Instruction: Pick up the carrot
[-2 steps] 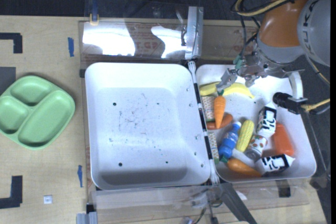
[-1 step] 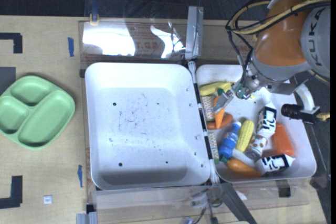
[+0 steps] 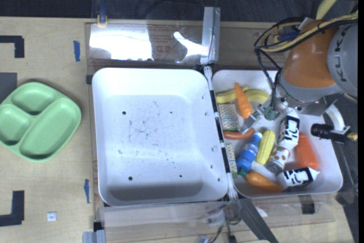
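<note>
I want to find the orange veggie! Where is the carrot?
The carrot lies in the right bin, near its top left corner, slanting across the yellow banana, just left of the gripper.

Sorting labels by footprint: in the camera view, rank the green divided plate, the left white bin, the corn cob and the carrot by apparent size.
1. left white bin
2. green divided plate
3. corn cob and carrot: similar, too close to rank.
</note>
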